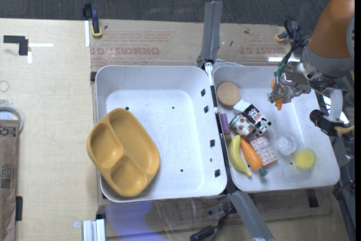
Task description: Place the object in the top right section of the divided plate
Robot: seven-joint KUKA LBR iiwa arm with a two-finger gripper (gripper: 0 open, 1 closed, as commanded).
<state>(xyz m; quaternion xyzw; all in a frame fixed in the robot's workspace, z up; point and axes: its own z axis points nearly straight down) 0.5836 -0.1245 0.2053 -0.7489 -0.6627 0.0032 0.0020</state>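
Observation:
A yellow divided plate (123,152) lies in the left bin (169,87), at its front left. Its sections hold nothing. My gripper (284,90) hangs over the back of the right bin (321,180), right of a round tan disc (228,93). A small orange thing (277,100) shows at the gripper's left edge; whether it is gripped is unclear. In the right bin lie a banana (238,156), a carrot (251,155), a yellow ball (305,159), a clear cup (286,144) and small printed packets (249,121).
A grey divider (212,36) runs between the two bins. The arm's orange band (337,20) and cables stand over the right bin's far right side. Cardboard (141,42) lies behind the bins.

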